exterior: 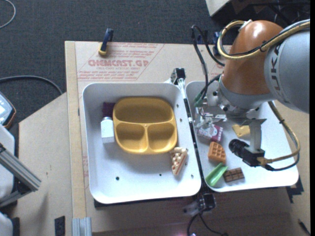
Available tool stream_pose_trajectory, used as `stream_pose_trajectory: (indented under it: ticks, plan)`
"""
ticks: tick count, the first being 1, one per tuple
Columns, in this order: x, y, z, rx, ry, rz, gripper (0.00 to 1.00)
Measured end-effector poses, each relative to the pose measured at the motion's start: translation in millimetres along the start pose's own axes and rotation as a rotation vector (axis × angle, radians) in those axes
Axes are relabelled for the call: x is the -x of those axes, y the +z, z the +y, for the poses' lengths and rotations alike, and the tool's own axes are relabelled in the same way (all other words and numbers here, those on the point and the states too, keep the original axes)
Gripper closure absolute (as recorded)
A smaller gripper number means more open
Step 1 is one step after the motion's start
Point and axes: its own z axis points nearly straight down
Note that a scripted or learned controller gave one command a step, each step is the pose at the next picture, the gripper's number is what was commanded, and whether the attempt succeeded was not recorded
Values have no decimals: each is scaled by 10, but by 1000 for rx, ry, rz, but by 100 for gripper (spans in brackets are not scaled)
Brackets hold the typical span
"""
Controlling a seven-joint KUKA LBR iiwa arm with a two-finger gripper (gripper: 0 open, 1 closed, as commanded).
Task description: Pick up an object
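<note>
We see the grey arm [268,68] reaching in from the right and covering the upper part of the right bin [280,178], whose near and right-hand floor lies open. The left bin [93,146] has bare floor along its near edge and left wall, since the yellow divided plate [145,124] fills its upper middle, long axis across the bin. The gripper [205,117] hangs low just inside the right bin's left wall, over a pink packet [209,132]; we cannot tell how far apart its fingers stand, nor whether they have hold of anything. Below the packet sits a waffle [216,152], square to the bin. A green pod [215,174] lies near the front edge, long axis slanting up to the right, touching a chocolate bar [234,174]. A pie slice [178,160] lies by the dividing wall, its narrow end toward the near edge. A white bottle [107,130] stands beside the plate's left rim.
</note>
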Motion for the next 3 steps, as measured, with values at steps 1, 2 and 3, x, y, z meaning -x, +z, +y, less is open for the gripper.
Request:
stream_pose_trajectory:
  ticks: [1, 2, 3]
  plan:
    - [41, 129, 73, -1, 6, -2, 100]
    - [-1, 101, 70, 2, 4, -2, 100]
    - [95, 7, -32, 0, 6, -1, 100]
